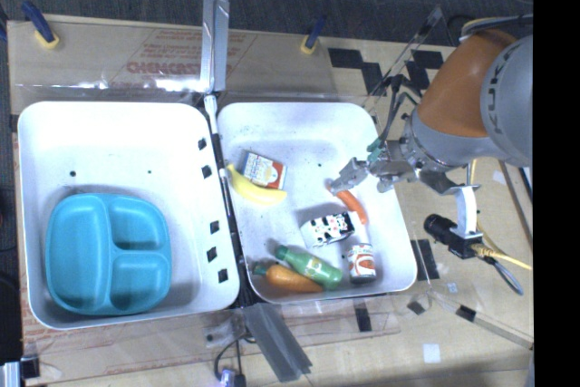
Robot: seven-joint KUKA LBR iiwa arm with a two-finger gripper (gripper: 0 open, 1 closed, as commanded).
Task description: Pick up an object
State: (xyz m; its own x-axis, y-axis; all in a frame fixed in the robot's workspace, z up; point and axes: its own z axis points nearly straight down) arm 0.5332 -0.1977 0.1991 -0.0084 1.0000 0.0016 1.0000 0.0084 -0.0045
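Note:
My gripper [350, 177] hangs over the right side of the right bin [299, 118], reaching in from the right. Its tip is just above the upper end of a small orange carrot-like piece [355, 206] that lies on the bin floor; whether it touches the piece is unclear. Below that lie a black-and-white patterned carton [327, 229] and a small red-and-white can [361, 262]. A green bottle [308, 266] and an orange carrot [285, 279] rest along the front wall. A yellow banana [252, 189] and an orange box [262, 169] sit at the bin's left.
The left bin [109, 131] holds a blue divided plate [107, 253] at its front left. A metal divider bar [216, 41] runs between the bins at the back. The back half of the right bin is bare white floor.

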